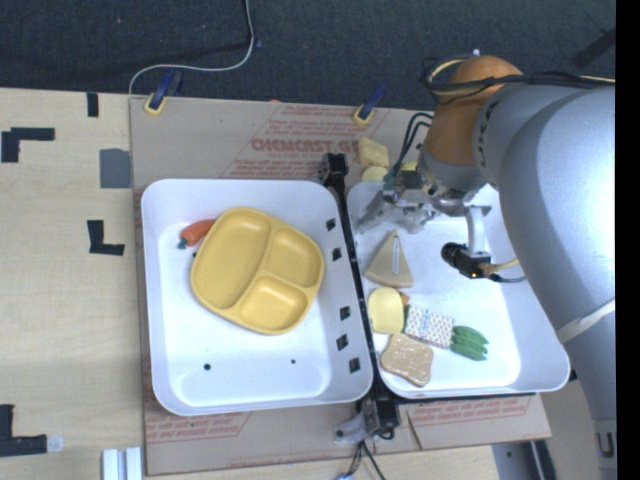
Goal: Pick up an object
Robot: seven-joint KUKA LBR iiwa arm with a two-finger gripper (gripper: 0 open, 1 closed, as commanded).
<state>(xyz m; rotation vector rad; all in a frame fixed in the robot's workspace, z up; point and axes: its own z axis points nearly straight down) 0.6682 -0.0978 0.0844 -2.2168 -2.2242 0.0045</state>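
The jaws (pixel 400 196) sit low at the right bin's (pixel 525 353) far end, their state unclear. Close by lie a cheese wedge (pixel 391 263), lemon (pixel 386 310), cracker (pixel 407 358) and green pod (pixel 469 341).

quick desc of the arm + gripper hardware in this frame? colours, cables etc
Bulky, rounded grey arm with an orange band above the wrist. Thin dark cables loop around the orange section. The gripper is a silver-grey metal assembly; a small black fitting sits beside it.
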